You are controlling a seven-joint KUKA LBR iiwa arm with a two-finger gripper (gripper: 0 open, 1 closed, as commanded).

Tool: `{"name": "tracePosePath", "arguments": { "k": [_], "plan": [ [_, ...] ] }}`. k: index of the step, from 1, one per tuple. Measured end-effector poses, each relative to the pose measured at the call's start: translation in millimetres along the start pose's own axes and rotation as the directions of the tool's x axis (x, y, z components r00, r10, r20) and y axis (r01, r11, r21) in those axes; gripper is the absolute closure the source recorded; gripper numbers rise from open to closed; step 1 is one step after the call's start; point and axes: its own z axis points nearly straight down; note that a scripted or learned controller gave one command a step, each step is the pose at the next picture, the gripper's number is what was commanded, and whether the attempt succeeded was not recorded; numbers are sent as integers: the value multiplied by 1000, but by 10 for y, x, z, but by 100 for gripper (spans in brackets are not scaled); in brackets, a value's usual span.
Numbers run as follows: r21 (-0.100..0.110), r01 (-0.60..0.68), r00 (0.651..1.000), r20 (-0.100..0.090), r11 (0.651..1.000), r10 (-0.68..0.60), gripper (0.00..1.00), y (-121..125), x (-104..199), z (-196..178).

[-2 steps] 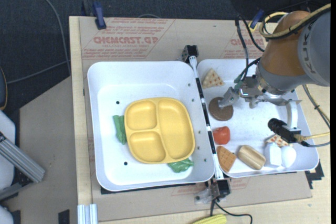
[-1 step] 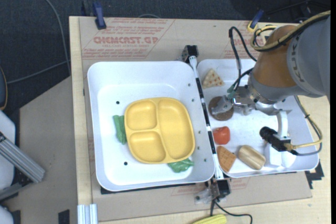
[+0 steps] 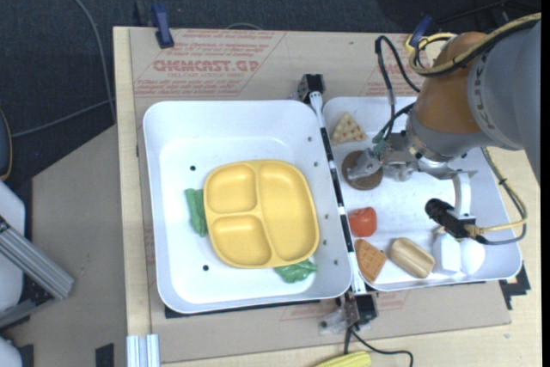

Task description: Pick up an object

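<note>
1. The arm (image 3: 481, 90) is reaching in from the right and is bending over the right bin (image 3: 503, 266), so the approach part of the task appears to be under way.
2. The left bin (image 3: 163, 185) is carrying a yellow divided plate (image 3: 259, 211), with a green leaf piece (image 3: 197, 211) lying at its left edge and another green piece (image 3: 296, 272) at its lower edge. Nothing there is being touched by the arm.
3. The gripper (image 3: 384, 160) is hanging low in the upper left part of the right bin, just beside or perhaps touching a brown round object (image 3: 363, 171). I judge this to be the thing it is aiming at, but I am not sure.
4. I cannot tell whether the gripper is open or closed, because the wrist is covering it, and no object is showing clearly inside it. So I am judging the pick as not yet done.
5. The other candidates are lying free in the right bin: a bread roll (image 3: 411, 257) near the lower edge, an orange wedge (image 3: 370, 259) just beside it, a red tomato-like piece (image 3: 363, 221) above that, and a pale triangular slice (image 3: 348, 130) at the top.
6. What is remaining, in my judgement: closing on one object and lifting it clear of the bin floor.
</note>
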Motion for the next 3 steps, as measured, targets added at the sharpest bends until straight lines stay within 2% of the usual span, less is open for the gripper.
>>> {"name": "tracePosePath", "arguments": {
  "k": [2,3],
  "plan": [
    [0,0,1000,0,1000,0,0,67,-4,3],
    [1,1,1000,1,1000,-1,0,700,12,6]
  ]
}}
